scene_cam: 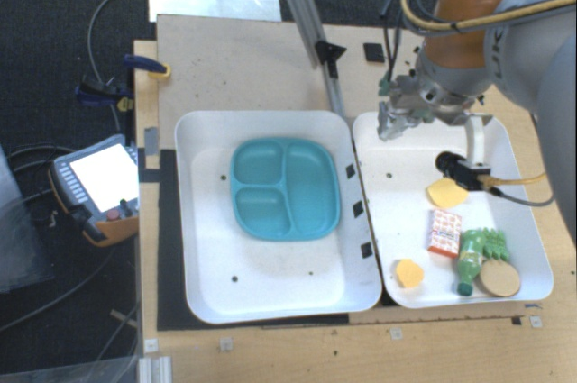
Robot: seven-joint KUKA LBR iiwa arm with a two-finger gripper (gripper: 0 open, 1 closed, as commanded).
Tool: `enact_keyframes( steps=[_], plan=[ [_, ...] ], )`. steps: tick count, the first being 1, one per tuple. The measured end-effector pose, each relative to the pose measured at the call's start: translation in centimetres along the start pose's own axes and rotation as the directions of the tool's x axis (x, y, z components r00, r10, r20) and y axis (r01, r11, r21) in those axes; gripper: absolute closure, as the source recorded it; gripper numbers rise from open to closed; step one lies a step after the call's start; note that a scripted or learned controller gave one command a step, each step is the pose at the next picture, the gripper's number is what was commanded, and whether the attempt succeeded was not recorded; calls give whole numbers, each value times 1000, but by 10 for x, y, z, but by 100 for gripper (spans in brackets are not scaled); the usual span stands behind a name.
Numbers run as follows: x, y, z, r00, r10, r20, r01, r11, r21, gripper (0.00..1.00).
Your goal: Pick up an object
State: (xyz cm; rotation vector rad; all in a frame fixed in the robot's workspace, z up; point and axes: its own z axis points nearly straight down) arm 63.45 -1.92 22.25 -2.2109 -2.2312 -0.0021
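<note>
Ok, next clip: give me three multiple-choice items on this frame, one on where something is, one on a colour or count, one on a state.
1. Where does the divided plate lie?
A. in the left bin
B. in the right bin
C. on the bare bench

2. What colour is that plate?
A. red
B. teal
C. black

3. How does the green bottle rest?
A. standing upright
B. held by the gripper
C. lying on its side on the bin floor

Answers:
1 A: the plate sits on the floor of the left bin, apart from the small items in the right bin.
2 B: its three compartments are all teal.
3 C: the bottle lies flat near the round wooden disc, while the gripper hangs over the far part of the right bin, well away from it.
</note>
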Motion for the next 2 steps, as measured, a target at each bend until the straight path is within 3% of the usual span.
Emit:
enact_keyframes(
  steps=[2],
  plan=[
    [110,-12,0,1000,-1,-1,1,1000,0,100]
  ],
)
